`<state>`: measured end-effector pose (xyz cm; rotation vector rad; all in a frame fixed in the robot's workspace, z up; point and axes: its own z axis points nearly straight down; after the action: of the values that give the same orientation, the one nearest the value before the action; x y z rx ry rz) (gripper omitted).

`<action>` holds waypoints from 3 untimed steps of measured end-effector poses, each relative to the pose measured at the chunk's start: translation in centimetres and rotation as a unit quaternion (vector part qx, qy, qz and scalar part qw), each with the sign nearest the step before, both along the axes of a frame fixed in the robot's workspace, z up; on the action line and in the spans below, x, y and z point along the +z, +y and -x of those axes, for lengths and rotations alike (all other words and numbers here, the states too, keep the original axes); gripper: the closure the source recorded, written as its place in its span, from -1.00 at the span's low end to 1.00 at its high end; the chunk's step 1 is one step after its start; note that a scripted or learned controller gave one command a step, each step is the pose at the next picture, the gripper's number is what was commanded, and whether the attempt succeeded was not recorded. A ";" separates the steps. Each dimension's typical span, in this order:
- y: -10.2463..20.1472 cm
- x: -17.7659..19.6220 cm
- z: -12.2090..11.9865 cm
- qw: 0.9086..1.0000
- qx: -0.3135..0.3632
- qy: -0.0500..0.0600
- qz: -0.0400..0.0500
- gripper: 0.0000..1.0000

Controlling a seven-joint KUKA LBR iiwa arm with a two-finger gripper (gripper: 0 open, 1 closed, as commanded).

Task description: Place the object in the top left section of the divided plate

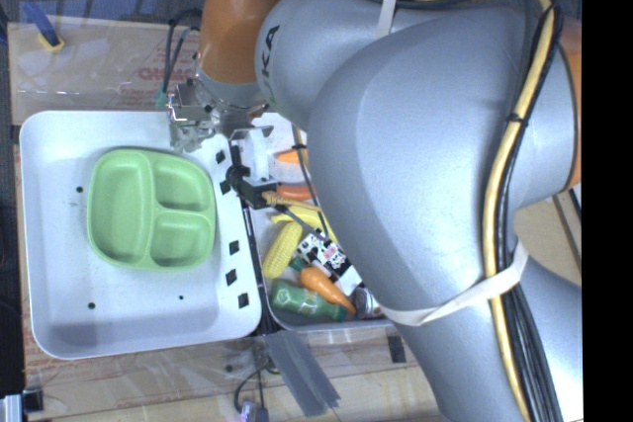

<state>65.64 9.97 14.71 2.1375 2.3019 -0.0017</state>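
Divided plate [111, 205], pale green and roughly square with no clear long axis, lies flat in the left bin [49, 311], its large compartment toward the view's left and two smaller ones toward the right; dark lettering on the arm [415, 143] is too partial to read; the arm hides most of the right bin [265, 306], where corn [282, 247] and a carrot [324, 284] show; the gripper [193, 122] sits at the left bin's upper right corner, open or closed I cannot tell.

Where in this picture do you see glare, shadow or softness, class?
Camera view: soft glare on the grey arm; camera view: a faint shadow in the lower corner of the left bin; camera view: the green divided plate is evenly lit and sharp.
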 end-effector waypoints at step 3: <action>4.4 -5.0 0.1 1.000 0.028 0.000 -0.010 1.00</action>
<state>65.57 14.38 9.72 2.0808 2.3715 0.0207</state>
